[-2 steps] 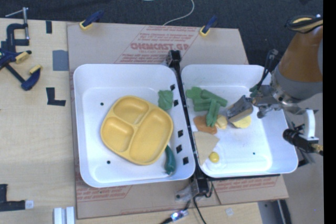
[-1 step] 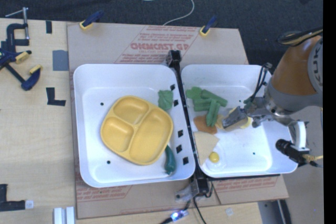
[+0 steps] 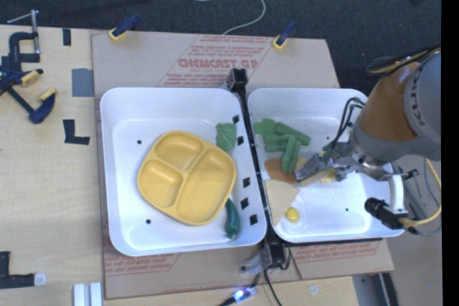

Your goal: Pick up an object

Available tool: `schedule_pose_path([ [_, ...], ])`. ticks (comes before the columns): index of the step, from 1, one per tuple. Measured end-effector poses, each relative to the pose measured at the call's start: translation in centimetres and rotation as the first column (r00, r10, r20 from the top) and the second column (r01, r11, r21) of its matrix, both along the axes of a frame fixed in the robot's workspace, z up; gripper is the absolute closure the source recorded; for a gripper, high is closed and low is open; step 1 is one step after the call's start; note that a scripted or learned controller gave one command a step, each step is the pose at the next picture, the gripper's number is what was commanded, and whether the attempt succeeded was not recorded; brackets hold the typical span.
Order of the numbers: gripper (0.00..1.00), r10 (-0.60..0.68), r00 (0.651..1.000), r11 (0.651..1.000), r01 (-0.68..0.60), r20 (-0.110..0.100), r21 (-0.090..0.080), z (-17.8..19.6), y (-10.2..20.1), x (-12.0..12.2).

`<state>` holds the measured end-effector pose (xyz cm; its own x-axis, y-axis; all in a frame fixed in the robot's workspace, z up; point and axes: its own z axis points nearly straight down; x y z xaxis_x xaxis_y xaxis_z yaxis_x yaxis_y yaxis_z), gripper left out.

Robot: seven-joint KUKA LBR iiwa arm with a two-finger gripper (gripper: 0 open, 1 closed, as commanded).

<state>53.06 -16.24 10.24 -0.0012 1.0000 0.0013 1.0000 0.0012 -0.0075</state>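
White plastic forms two bins on the tabletop. The left bin [image 3: 115, 154] holds one yellow divided plate [image 3: 186, 177] and two green pieces, one by the plate's upper right [image 3: 226, 135] and a darker one by its lower right [image 3: 232, 218]. The right bin [image 3: 323, 100] holds a green cluster [image 3: 283, 140], one brown piece [image 3: 276, 169] and one yellow ball [image 3: 292, 214]. The gripper [image 3: 310, 170] sits beside the cluster; whether its fingers are parted or grip anything cannot be told.

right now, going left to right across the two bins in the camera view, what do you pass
yellow divided plate → dark green piece at the left bin's right side → divider between the bins → green block pile → gripper → grey arm with orange band.
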Motion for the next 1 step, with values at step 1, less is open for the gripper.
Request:
schedule_pose_path([
  [1,0.00,0.000,1.000,1.000,0.000,0.007,-0.002,-1.62,-0.02,0.07],
])
